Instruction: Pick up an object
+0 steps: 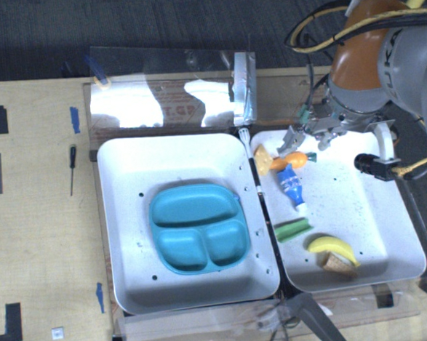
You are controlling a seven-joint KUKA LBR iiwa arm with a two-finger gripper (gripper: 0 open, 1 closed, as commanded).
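Two bins, blue tray left, banana right

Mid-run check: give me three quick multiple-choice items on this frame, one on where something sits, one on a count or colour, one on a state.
1. Where is the blue divided tray?
A. In the left bin
B. In the right bin
C. On the bench outside both bins

2. How many compartments does the tray have?
A. Two
B. Three
C. Five

3. How does the banana lie?
A. Lifted above the bin
B. Resting on the floor of the right bin, near its front edge
C. Inside the tray

Answers:
1. A, the tray lies flat in the middle of the left bin.
2. B, one long compartment at the back and two smaller ones at the front.
3. B, the banana lies on the white floor, apart from the gripper at the bin's far corner by the orange item.
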